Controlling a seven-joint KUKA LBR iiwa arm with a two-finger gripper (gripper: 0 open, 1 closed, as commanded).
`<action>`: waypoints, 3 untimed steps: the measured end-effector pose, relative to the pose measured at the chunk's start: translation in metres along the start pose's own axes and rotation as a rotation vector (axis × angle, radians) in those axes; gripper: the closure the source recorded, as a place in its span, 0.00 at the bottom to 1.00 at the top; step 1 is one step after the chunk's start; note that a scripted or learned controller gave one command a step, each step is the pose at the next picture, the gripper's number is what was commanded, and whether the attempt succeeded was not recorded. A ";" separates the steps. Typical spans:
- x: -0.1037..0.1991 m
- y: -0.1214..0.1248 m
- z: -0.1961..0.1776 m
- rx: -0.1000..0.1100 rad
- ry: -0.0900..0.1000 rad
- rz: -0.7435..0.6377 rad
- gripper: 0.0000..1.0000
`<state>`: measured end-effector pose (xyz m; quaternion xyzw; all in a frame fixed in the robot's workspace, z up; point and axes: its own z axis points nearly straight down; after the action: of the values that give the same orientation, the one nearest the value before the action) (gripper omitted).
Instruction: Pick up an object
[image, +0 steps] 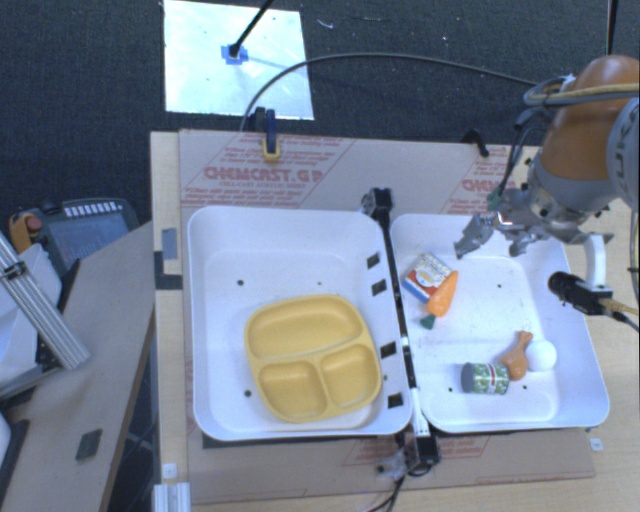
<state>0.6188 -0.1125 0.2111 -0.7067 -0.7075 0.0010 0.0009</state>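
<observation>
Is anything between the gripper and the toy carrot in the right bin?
Nothing visible. The gripper hangs above the right bin's far end, and the carrot lies uncovered nearer the divider, overlapping a small packet.

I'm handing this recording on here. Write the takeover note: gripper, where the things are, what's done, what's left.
Gripper: open, holding nothing, above the far edge of the right bin.
Right bin: toy carrot against a small packet; can, drumstick and white ball clustered near the front.
Left bin: yellow divided tray.
Done: nothing picked.
Left: descend, grasp, lift one thing.
</observation>
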 end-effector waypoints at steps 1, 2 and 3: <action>0.006 0.009 0.052 -0.001 0.000 -0.004 0.00; 0.003 0.010 0.114 -0.002 0.000 0.000 0.00; 0.003 0.012 0.100 -0.008 -0.001 -0.001 1.00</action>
<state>0.6304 -0.1093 0.1114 -0.7065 -0.7077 -0.0015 -0.0022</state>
